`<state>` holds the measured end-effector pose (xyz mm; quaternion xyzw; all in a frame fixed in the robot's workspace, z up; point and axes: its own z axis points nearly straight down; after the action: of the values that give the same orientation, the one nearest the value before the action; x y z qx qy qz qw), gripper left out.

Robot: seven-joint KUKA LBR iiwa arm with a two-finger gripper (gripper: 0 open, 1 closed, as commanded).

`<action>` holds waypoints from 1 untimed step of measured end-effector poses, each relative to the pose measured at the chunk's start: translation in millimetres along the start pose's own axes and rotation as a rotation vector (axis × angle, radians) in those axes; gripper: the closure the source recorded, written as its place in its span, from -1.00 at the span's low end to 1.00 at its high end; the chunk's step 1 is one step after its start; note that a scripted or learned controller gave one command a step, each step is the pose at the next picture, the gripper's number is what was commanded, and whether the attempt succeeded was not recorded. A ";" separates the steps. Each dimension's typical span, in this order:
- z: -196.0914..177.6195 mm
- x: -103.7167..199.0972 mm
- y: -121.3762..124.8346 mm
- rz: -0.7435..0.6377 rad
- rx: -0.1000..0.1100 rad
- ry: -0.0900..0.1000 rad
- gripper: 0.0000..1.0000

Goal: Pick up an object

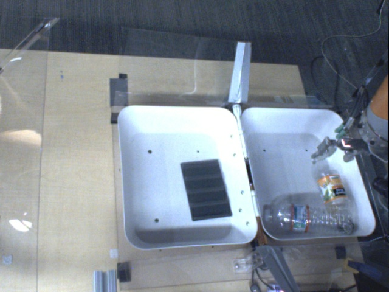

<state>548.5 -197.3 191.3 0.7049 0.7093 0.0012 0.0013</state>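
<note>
Lying along the near wall of the right bin (285, 123), a clear plastic bottle (307, 218) is resting on its side, neck pointing right, with a blue and red label band around its middle. Working from largest to smallest: the wooden bench (67, 163) is carrying two shallow white bins side by side, their inner rims touching. The left bin (140, 139) is holding a dark ribbed rectangular pad (206, 189), lying flat and slightly turned, nearer the front wall than the back. The grey arm (377, 111) is reaching in from the right, its orange band showing at the frame edge. The end effector (333, 146) is hovering over the right half of the right bin, well behind the bottle; its fingers are looking parted with nothing between them, though the parts are small and blurred. Just in front of the end effector, a small can (332, 188) with an orange, white and green label is sitting just behind the bottle's neck end, near the bin's right wall.
</note>
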 end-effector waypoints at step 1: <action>95.4 -7.2 -33.0 -0.097 -0.004 -0.002 -1.00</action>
<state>515.9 -204.7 95.8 0.6698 0.7425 0.0021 0.0035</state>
